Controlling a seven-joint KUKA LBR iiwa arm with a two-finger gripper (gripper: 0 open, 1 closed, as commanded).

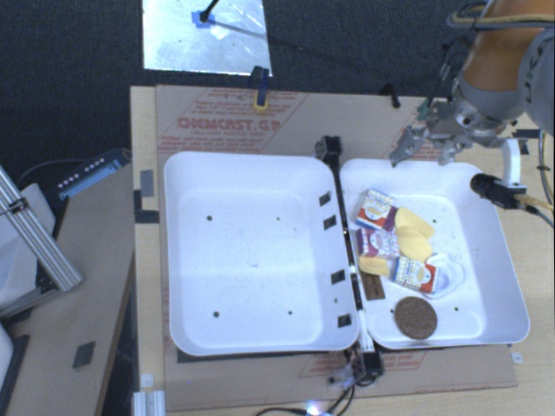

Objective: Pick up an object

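From the camera view above, the worktop [486,224] carries two shallow white bins side by side on a sheet of printed cardboard [234,120]. The left bin [251,250] shows its bare white floor with a few small dark dots. The right bin [486,276] holds a loose cluster of objects near its inner wall: a small orange-and-white packet [375,208] at the top, a purple-and-white packet [376,242] just below it, two yellow banana-like pieces [414,235] beside these, a red-and-white packet [413,273] lower down lying on a clear wrapper [448,273], and a round brown disc [416,317] apart from the rest, nearest the front edge. A dark flat bar [374,286] lies by the divider between the bins.

The arm [503,50] reaches in from the right, with its end effector [425,150] hanging above the far rim of the right bin, clear of the objects and touching none of them. Its fingers appear spread apart with nothing between them. A black clamp [328,148] sits at the far end of the divider.
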